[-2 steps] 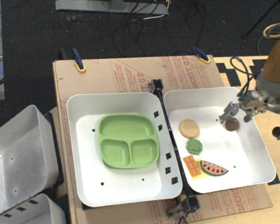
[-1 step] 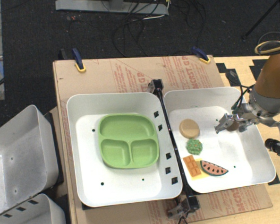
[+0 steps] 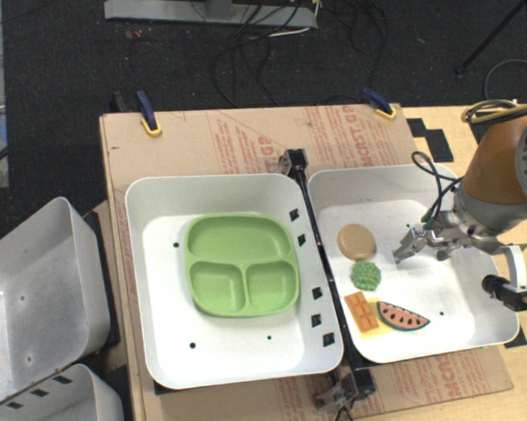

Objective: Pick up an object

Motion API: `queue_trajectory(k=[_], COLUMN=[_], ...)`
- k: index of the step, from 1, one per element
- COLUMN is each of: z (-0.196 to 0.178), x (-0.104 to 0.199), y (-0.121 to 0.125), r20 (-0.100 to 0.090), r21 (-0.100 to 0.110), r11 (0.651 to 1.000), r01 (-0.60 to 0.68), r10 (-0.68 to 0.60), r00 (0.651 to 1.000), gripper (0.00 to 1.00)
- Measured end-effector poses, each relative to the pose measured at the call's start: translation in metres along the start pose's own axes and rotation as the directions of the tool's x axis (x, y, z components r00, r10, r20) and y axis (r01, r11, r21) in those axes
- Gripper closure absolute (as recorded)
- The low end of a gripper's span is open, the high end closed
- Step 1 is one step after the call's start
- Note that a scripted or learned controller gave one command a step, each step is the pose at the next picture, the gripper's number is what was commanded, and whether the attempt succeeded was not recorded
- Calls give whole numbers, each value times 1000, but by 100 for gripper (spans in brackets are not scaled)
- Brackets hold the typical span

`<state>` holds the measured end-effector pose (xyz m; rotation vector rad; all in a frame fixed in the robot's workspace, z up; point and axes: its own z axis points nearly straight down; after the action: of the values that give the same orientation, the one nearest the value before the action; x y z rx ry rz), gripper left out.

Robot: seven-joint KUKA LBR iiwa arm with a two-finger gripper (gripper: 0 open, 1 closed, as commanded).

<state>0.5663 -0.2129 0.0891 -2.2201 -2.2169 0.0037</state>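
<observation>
On my feed the left bin point(image 3: 165, 345), smooth white plastic, holds a glossy green plate point(image 3: 242, 264) with three compartments. The right bin point(image 3: 458, 331) holds a round tan cookie point(image 3: 357, 240), a knobbly green broccoli point(image 3: 366, 274) just below it, an orange waffle point(image 3: 361, 311) with a grid texture, and a watermelon slice point(image 3: 402, 317) beside that. I see the jaws point(image 3: 410, 247) spread apart, gripping nothing, right of the cookie.
</observation>
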Motion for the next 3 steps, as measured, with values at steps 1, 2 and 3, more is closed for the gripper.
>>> queue_trajectory(k=[1,2,3], z=[-14,-76,-134], x=[0,-2,7], y=[2,9,7], r20=[3,5,4], r21=[-7,-13,-12], r11=[1000,1000,1000], r01=[1,4,6], r10=[-1,-4,-6], r00=[1000,1000,1000], gripper=[100,100,100])
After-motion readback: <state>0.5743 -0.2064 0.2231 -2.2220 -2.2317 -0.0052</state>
